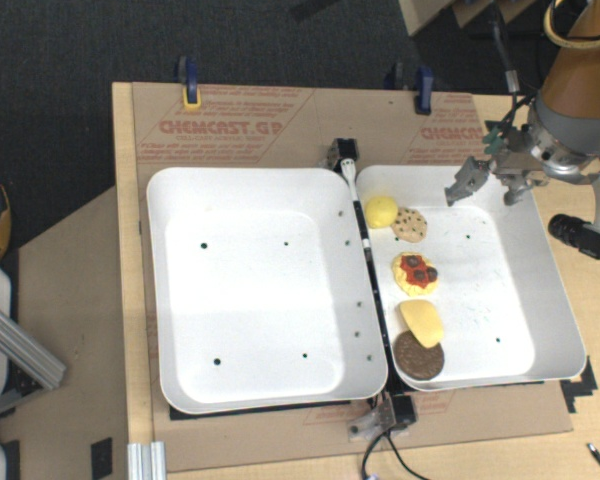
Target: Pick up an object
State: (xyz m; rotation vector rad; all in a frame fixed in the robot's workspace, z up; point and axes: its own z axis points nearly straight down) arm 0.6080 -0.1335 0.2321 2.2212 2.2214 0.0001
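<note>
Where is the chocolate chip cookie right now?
The chocolate chip cookie lies in the right bin, near its far left corner, touching the yellow ball and just beyond the pizza-like toy.

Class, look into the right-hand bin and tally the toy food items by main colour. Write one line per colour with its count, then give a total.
Yellow: 3 – the round yellow ball, the yellow piece with red topping, the yellow wedge
Tan: 1 – the chocolate-chip cookie
Dark brown: 1 – the brown disc
Total: 5
</note>
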